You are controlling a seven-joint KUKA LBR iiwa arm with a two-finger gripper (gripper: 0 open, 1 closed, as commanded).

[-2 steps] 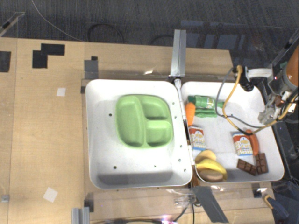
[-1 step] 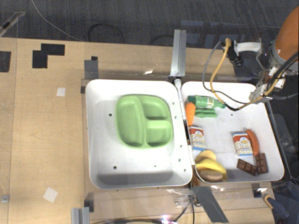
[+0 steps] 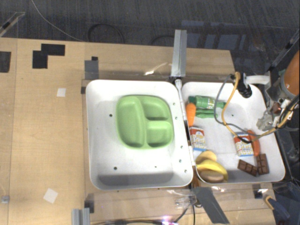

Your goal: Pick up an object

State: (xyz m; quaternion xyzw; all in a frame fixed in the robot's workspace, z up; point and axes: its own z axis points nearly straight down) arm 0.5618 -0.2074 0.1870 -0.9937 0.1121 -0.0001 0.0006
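The right bin (image 3: 220, 128) holds a green bottle (image 3: 206, 102) lying on its side, an orange carrot (image 3: 191, 114) and a small red-and-white carton (image 3: 198, 138). In the front corner are a yellow banana (image 3: 208, 159) and a brown roll (image 3: 213, 175). Further right lie a second small carton (image 3: 243, 147), a red-orange sausage (image 3: 255, 145) and two brown chocolate bars (image 3: 247, 168) (image 3: 262, 163). My gripper (image 3: 264, 123) hangs low over the bin's right side, just above the second carton and the sausage. Nothing shows in its grasp.
The left bin (image 3: 101, 158) holds a green divided plate (image 3: 143, 121). A yellow-and-grey cable (image 3: 225, 112) loops from the arm over the right bin's back half. A metal post (image 3: 179, 55) stands behind the bins' shared wall.
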